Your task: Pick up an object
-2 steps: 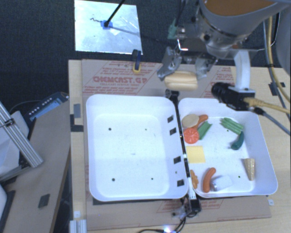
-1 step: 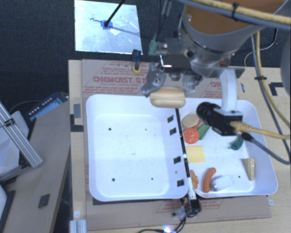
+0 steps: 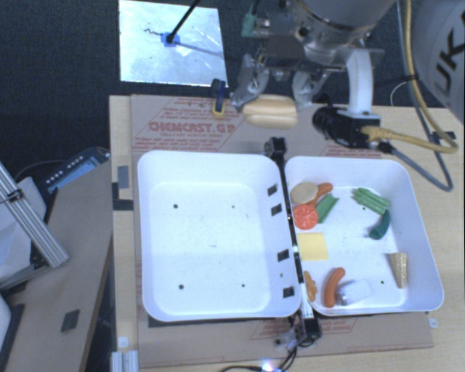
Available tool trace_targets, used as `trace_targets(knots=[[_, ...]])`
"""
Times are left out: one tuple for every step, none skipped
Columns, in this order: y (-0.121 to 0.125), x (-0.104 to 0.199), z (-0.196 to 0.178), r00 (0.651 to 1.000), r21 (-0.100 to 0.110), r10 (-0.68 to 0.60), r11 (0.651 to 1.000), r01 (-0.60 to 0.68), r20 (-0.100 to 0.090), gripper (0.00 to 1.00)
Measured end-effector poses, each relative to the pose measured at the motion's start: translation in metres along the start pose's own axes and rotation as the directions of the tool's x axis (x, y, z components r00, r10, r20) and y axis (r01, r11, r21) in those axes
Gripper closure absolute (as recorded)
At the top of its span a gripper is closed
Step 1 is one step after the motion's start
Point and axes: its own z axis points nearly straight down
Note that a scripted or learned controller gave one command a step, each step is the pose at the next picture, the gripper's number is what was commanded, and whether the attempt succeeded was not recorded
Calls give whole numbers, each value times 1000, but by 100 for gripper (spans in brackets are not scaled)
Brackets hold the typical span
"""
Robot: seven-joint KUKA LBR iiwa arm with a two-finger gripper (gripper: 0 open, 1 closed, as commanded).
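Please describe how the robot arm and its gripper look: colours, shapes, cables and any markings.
The arm is rounded, grey metal. Its gripper has two metallic fingers. A white bracket carries a black cylindrical part. A yellow cable and a grey cable trail away. Dark letters mark the white housing.

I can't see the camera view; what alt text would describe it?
A grey robot arm's gripper holds a tan, bun-shaped toy bread roll between its jaws, above the bench behind two shallow white bins. The right bin holds small toy foods, including a yellow square cheese slice.
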Motion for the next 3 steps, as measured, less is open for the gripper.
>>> trace_targets(knots=[[-49, 37, 26, 1000, 7, -8, 1000, 8, -1, 100], [39, 50, -1, 1000, -3, -1, 1000, 1, -1, 100], [110, 25, -1, 1000, -2, 1, 1000, -1, 0, 100]])
